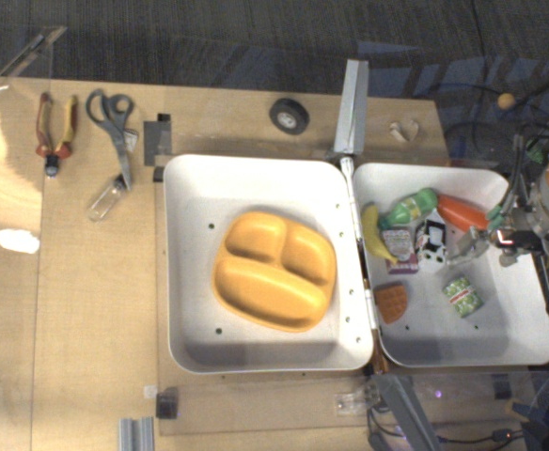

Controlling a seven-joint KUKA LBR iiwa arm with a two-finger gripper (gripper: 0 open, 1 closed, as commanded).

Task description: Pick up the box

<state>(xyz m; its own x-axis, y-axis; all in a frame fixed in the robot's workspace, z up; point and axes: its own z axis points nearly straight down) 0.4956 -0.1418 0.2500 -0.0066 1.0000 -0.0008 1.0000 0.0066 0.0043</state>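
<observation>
The small green-and-white printed box [462,296] is lying loose in the right white bin [528,346]. The pincer [481,240] is hovering nearby, apart and empty, risking snagging the neighbouring orange carrot-shaped toy [462,212].

I see a big yellow bread shape [275,270] in the left bin [185,252]; scissors [117,130] and red pliers [54,132] lie on the bench [77,289]. A roll of black tape [290,115] sits near the top.

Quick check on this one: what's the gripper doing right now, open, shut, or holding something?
Gripper: over the right bin, beside the carrot; its state cannot be told from this view.
</observation>
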